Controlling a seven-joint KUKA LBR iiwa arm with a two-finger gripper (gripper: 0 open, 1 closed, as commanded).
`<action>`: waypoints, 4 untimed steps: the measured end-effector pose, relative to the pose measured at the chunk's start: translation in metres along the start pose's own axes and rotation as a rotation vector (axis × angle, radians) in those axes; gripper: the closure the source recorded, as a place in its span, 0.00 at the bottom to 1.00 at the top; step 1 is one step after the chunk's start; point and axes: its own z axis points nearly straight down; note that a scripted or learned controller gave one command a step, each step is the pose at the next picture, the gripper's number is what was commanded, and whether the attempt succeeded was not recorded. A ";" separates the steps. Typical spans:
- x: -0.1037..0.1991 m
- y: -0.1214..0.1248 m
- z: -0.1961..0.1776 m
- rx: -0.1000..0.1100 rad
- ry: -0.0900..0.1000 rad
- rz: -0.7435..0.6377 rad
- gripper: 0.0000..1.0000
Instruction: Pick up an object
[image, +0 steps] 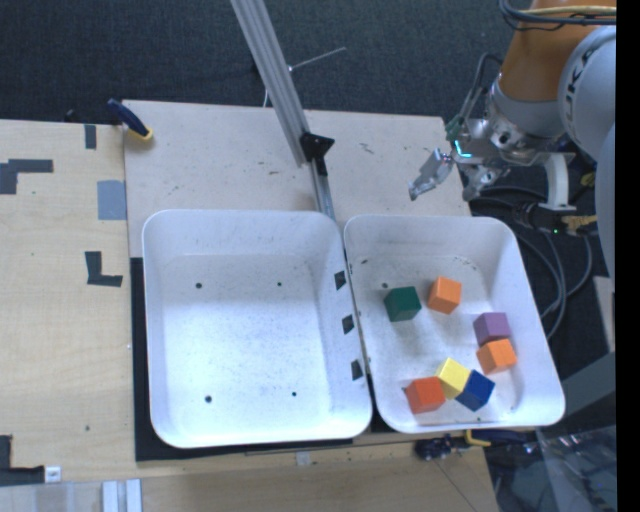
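Blocks: we count seven cubes in the right bin (520, 262) — green cube (403, 303), orange cube (445, 295), purple cube (491, 327), a second orange cube (497, 355), yellow cube (453, 377), blue cube (476, 390), red cube (425, 394).
Room: green stands apart; yellow, blue and red touch.
Gripper (432, 176): above the bench beyond the bin's far rim, holding nothing; we cannot judge its opening.
Left bin (160, 250): white, speckled.

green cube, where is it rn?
In the camera view, the green cube sits in the right bin, upper-left part of it, just left of an orange cube and near the divider between bins.
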 end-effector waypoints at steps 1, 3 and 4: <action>0.000 0.001 -0.004 -0.005 -0.003 -0.001 0.00; 0.012 -0.002 0.122 0.001 -0.001 -0.001 0.00; 0.012 -0.004 0.176 0.004 -0.002 0.000 0.00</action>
